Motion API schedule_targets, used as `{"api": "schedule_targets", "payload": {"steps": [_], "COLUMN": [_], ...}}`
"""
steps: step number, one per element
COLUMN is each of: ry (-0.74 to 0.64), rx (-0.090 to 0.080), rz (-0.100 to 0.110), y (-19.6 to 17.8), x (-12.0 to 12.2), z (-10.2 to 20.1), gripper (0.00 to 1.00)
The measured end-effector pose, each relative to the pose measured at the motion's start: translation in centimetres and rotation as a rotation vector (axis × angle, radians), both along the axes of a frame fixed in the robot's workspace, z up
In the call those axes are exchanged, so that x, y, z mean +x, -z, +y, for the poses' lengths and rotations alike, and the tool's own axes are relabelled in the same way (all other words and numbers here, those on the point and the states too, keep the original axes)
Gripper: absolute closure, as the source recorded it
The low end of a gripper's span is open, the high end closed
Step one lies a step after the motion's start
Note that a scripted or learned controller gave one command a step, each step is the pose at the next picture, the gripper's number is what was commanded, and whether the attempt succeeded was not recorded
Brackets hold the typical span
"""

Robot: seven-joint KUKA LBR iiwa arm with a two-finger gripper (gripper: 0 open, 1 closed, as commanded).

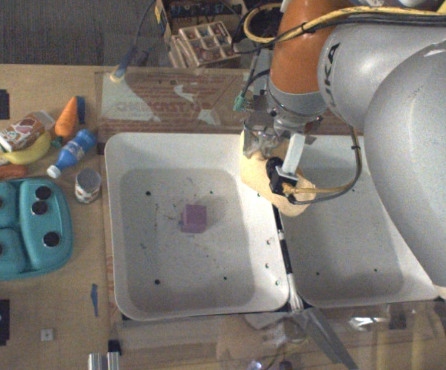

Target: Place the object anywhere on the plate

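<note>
A small purple cube [194,218] lies flat near the middle of the left white bin [122,230]. My gripper [258,149] hangs over that bin's far right corner, close to the wall between the two bins, up and to the right of the cube and apart from it. The wrist hides the gripper's tips, and I see nothing held there. A teal divided plate [21,226] with several dark spots in its wells lies on the bench left of the left bin.
The right white bin [361,245] lies under the arm. Toys crowd the bench's left side: a carrot [68,115], a blue bottle [72,152], a banana [24,153] and a small can [88,185]. A box of wooden pieces [203,41] stands behind the bins.
</note>
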State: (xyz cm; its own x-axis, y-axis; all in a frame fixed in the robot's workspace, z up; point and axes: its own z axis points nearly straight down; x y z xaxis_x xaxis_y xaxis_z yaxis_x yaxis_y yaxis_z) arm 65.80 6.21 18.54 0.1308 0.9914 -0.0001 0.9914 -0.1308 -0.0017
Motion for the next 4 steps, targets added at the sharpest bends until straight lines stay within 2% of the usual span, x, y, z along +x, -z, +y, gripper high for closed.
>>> {"api": "schedule_targets", "payload": {"steps": [1,2,3,4], "ry": [0.042,-0.057,-0.077,-0.125], "rx": [-0.001,-0.001,-0.001,-0.002], "rz": [-0.004,-0.002,-0.003,-0.005], "y": [0.0,0.0,0.0,-0.1], "x": [0.9,-4.3,0.9,-5.2], "z": [-6.2,-1.1,-7.9,-3.8], "gripper": [1.0,1.0,1.0,1.0]}}
